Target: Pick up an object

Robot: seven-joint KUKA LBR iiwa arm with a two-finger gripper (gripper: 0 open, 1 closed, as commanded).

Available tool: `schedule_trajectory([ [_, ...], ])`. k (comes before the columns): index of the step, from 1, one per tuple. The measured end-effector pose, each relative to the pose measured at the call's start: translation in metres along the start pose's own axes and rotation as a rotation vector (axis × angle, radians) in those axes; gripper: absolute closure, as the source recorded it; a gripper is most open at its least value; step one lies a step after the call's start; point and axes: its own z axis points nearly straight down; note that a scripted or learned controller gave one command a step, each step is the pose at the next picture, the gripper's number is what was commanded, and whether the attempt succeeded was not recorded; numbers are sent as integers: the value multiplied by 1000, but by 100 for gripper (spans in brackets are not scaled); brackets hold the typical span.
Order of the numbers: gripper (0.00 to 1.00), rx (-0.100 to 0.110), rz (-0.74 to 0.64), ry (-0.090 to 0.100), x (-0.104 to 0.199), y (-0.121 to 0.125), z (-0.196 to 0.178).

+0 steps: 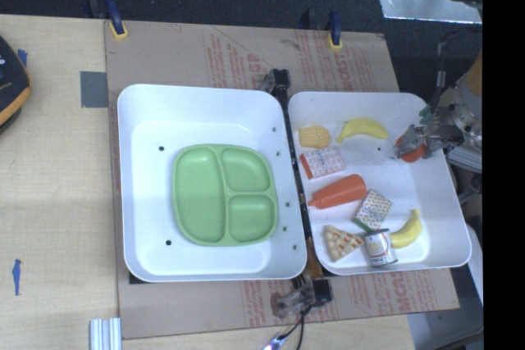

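Bins sit side by side on the bench: in the left bin (131,176) we see a pale green divided plate (223,194) lying flat near the middle, and the right bin (459,246) carries all the small items. Along its upper part lie a small yellow corn-like piece (314,135) and, just to its right, a banana (363,128). Below the corn piece is a red-and-white packet (322,163), and under that an orange carrot (336,192) lying at a slant. Toward the bin's near edge we find a checkered packet (373,209), a pizza slice (341,242), a small can (379,248) tipped on its side, and a second banana (408,230) just right of the can — these four sit close together, some touching.

At the bin's right wall the gripper (420,140) reaches in low over the rim, and a small red object (409,150) shows right at its tip, against the white floor beside the wall. We cannot tell whether the claw is released or clenched, nor whether the red object is actually between its tips — that part is too small and cluttered to read.
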Motion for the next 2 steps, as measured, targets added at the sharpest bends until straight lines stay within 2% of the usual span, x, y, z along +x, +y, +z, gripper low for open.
schedule_trajectory([
  [1, 100, -1, -2, 0, 15, 77, -39],
  [2, 100, 2, -3, 2, 90, 75, -53],
])
